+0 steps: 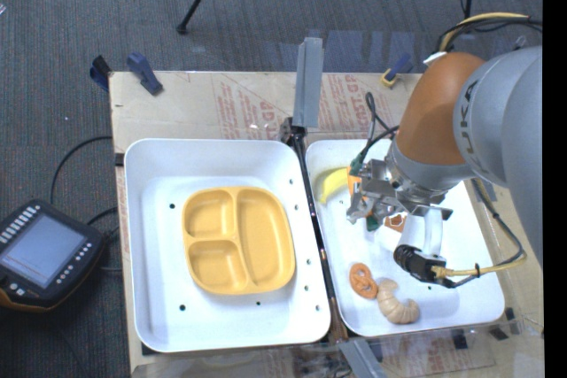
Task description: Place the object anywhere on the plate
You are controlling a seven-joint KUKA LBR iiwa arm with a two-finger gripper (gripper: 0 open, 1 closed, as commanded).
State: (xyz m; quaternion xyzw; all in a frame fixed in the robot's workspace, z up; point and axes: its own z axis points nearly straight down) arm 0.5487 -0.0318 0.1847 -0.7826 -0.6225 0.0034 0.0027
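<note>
Gripper (370,210) low in right bin (469,301), at its upper-left part; cannot tell its state or whether it holds anything. Banana (332,183) lies just left of it near the bin's left wall, an orange piece (395,222) just right of it; pretzel (361,279) and croissant (396,301) sit near the front. Yellow three-part plate (238,240) sits in left bin (151,190), well apart.

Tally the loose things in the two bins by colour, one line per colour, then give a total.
Yellow: 2, the plate in the left bin and the banana in the right bin.
Orange: 1, the pretzel.
Tan: 1, the croissant.
Total: 4. Anything under the end effector is hidden and not counted.
</note>
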